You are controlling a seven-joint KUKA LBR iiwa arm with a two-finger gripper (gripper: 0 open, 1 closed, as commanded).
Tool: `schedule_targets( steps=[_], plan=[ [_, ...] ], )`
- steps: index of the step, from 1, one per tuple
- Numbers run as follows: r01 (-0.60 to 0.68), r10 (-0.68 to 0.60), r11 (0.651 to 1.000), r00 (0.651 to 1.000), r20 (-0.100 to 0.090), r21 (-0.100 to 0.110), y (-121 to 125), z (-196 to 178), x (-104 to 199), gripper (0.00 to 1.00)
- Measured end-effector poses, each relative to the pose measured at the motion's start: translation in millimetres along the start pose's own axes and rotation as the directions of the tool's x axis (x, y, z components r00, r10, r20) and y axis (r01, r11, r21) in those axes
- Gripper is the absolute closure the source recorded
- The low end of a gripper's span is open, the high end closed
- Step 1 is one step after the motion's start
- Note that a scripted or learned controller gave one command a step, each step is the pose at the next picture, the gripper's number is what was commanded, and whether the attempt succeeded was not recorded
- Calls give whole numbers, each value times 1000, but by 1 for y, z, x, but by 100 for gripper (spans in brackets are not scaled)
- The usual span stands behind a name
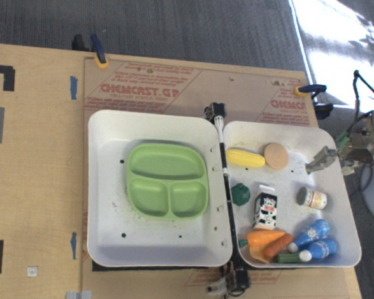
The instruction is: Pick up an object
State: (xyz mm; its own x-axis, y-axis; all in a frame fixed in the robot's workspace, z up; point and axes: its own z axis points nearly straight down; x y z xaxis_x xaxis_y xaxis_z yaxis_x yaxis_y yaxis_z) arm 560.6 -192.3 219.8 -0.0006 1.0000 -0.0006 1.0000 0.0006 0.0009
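Progress looks slight: from the camera view the tool [321, 159] hangs at the right bin's [353, 243] far right rim with nothing visibly between its tips, though how wide it stands I cannot tell, so the grasp seems not yet made. Corn [245, 158], a tan disc [276, 156], small jar [314, 199], milk carton [266, 210], carrot [268, 242] and blue bottle [315, 240] all lie loose in that bin, the jar nearest below the tool. The left bin [102, 172] carries a green divided plate [168, 179], well apart.
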Motion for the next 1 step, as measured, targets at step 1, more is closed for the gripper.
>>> schedule_targets(
  steps=[1],
  plan=[
    [68,-68,998,998,-5,-1,-10,124,-11,0]
  ],
)
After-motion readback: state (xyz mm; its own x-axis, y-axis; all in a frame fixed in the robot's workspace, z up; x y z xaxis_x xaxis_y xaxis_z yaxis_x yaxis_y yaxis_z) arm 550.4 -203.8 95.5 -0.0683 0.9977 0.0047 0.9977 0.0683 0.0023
